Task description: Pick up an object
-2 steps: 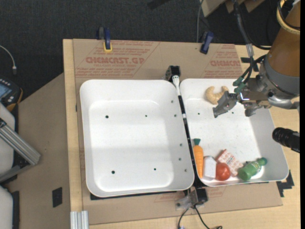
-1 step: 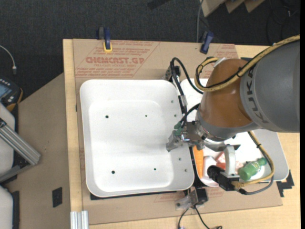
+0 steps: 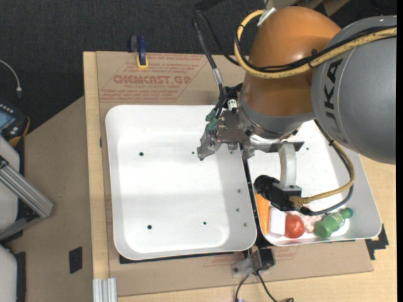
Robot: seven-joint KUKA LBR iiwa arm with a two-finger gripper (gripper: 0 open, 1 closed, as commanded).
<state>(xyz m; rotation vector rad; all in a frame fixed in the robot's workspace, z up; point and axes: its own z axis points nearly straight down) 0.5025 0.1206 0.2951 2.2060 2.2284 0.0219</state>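
While the arm's orange band fills the upper right of the frame, we find the gripper (image 3: 209, 145) hanging over the upper right part of the left bin (image 3: 126, 168), close to the seam between the two bins. Its dark fingers point down and to the left, and nothing shows between them; whether they stand wide or narrow we cannot tell from this slant.

We see the candidates for picking crowded into the lower corner of the right bin (image 3: 362, 187), toward the lower right of the frame. A red object (image 3: 294, 225) lies in the middle, a green object (image 3: 330, 225) with a paler cap-like end sits just beside it to the right, and an orange object (image 3: 276, 217) rests against the bin's left wall. A pale pink scrap seems to lie between red and green, though it is too small for us to name. A black fitting on the arm's cable partly overhangs the orange one.

We judge all three to be small, light and probably smooth plastic, so weight is no worry but slipping is. The red one looks rounded, and we would take it across its widest middle. The green one looks longer, so we would close across its body rather than its cap. The orange one looks awkward, pressed to the wall with little room for a finger
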